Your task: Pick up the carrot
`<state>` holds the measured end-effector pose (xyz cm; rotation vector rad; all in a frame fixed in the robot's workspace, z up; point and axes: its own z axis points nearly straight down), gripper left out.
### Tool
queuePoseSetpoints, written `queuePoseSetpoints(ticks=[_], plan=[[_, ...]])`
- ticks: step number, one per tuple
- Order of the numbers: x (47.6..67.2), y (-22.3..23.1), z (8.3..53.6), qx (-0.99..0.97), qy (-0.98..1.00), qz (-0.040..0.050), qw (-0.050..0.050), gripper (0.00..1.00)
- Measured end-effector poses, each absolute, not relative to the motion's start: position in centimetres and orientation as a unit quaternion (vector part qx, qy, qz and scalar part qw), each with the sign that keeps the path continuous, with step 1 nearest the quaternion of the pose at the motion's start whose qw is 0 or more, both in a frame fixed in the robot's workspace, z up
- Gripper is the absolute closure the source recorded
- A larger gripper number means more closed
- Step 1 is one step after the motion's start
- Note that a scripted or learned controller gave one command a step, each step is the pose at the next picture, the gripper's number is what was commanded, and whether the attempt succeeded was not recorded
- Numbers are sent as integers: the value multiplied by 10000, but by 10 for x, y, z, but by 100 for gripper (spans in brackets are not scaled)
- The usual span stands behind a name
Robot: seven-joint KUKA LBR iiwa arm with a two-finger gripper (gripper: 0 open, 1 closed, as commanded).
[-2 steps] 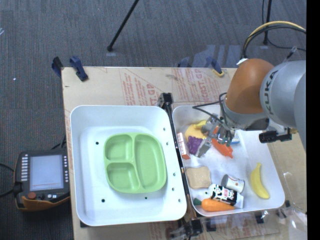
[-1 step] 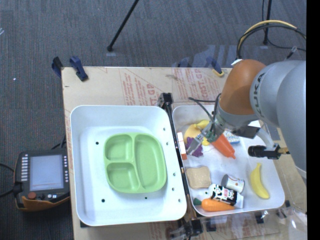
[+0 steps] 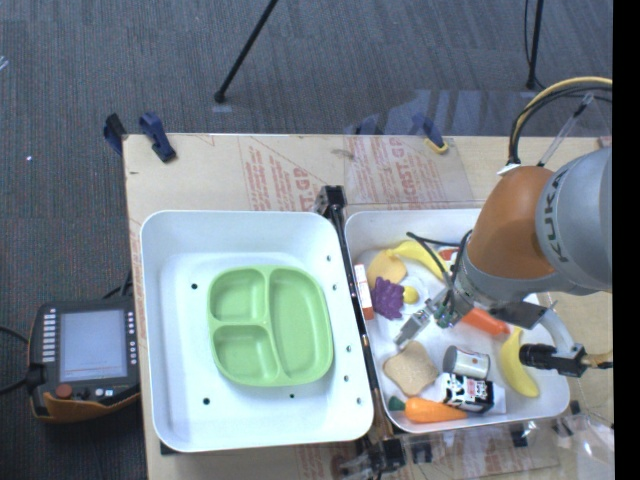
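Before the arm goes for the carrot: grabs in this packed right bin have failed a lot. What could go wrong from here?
1. The gripper hangs above the bread slice, apart from the carrot, so closing here would probably miss it.
2. The carrot lies against the right bin's front wall, beside the bread slice and the black-and-white can; a finger could hit the wall or nudge those neighbours.
3. Another orange piece near the wrist might be mistaken for it.

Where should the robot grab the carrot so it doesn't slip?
Probably across the thick middle of the carrot, coming straight down from above. It lies flat along the right bin's near wall, with the bread slice and a small can close behind.
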<state>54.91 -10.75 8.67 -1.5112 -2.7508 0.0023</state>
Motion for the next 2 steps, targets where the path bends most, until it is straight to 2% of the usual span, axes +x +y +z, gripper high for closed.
queuePoseSetpoints(ticks=[1, 2], plan=[[575, -92, 99, -5637, -8260, 1, 6, 0], [624, -89, 89, -6396, -7687, -11, -8, 0]])
